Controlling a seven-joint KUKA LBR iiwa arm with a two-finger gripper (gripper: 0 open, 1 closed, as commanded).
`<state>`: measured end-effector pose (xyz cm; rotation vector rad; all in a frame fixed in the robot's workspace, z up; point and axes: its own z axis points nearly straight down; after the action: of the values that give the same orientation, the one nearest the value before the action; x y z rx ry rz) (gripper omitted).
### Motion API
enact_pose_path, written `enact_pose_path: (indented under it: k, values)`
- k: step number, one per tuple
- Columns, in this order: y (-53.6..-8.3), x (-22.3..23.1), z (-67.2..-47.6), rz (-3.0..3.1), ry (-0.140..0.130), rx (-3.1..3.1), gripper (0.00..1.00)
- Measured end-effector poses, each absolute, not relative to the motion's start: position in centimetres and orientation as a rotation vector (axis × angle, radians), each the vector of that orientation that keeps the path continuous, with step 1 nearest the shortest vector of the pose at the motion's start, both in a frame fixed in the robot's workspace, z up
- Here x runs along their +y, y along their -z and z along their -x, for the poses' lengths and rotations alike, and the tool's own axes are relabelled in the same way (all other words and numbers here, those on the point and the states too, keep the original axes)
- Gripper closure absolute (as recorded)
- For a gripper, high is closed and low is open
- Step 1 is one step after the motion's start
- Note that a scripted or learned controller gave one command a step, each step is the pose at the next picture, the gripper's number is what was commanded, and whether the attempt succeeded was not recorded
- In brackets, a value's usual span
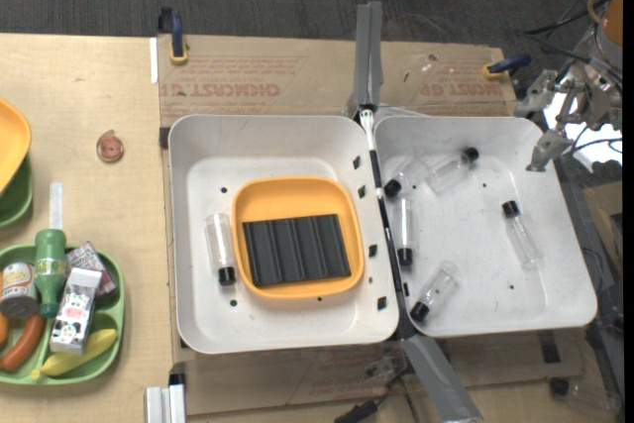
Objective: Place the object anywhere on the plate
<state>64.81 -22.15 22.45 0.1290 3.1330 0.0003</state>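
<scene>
The gripper (548,146) hangs at the upper right of the frame, just over the top right rim of the right bin (580,312), and nothing can be seen between its fingers; how far apart they stand is too small and cluttered to tell. The orange plate (297,196) sits in the middle of the left bin (188,312) with a dark ribbed slab (297,249) lying on it, and one clear vial with a black cap (219,249) lies in that bin just beside the plate's left edge, not on it. Four more clear vials lie scattered in the right bin: one near the top centre (448,170), one along the left wall (403,225), one at lower left (433,291), and one toward the right (521,232). This looks like the reach-and-pick step, with no object yet taken. The next move likely calls for lowering onto one vial, probably the nearest, closing across its narrow width, then carrying it leftward over the divider to the plate.
</scene>
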Motion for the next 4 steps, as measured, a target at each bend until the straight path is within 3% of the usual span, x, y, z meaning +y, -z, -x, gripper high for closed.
enact_pose_path:
  k: [1, 2, 3, 4]
  values:
    - [-23.1, -8.2, -64.3, -0.148, -0.002, 3.135, 0.00]
    - [-21.2, 1.9, -65.3, 0.131, -0.002, 3.137, 0.00]
    - [-19.2, 3.1, -66.0, 0.130, -0.003, 3.136, 0.00]
    - [-17.6, 13.7, -66.0, 0.197, -0.002, 3.132, 0.00]
